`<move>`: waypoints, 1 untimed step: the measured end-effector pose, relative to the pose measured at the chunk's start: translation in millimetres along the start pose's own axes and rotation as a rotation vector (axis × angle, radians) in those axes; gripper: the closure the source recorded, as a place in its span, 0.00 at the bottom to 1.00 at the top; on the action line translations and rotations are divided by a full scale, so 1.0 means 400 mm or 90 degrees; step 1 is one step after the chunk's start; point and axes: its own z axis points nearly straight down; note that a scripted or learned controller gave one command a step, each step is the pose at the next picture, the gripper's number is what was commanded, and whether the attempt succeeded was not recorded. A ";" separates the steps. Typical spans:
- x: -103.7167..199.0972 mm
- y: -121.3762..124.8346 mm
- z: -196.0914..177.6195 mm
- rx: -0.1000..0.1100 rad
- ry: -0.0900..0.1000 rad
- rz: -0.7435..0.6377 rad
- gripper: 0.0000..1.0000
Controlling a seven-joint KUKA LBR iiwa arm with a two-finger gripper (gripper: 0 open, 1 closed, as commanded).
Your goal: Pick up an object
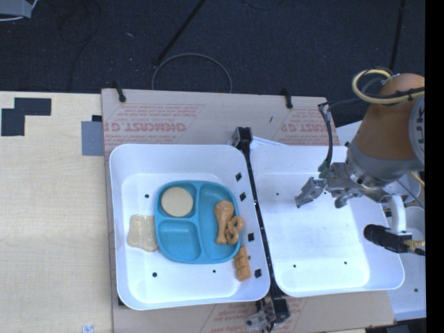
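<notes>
Looking down from my remote station, I start with the surface (48, 207), a pale wood bench with a sheet of printed cardboard (180, 120) laid over it. On that cardboard I see two shallow white bins side by side: the left bin (132, 179) and the right bin (312, 269), meeting along a dark divider.

The arm (388, 130) comes in from the right, grey with its orange band high above the wrist, and it reaches over the right bin's far half. Its end effector (310, 191) hangs over the upper middle of the right bin; from this slant I cannot tell how its tips are set, and I see nothing between them.

Every candidate for picking lies in the left bin. A blue divided tray (187, 245) sits at the middle of that bin. In its upper left compartment rests a round tan disc (177, 201). In its right compartment lies a knobbly tan pretzel-like piece (227, 222). Just beside the tray's left edge, on the bin floor, lies a pale bread-like slab (142, 232). Near the tray's lower right corner, close to the divider, a small orange-brown chunk (241, 263) lies on the bin floor.

All of these are well apart from the end effector.
</notes>
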 end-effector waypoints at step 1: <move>-0.001 0.007 -0.020 -0.009 -0.001 -0.001 0.00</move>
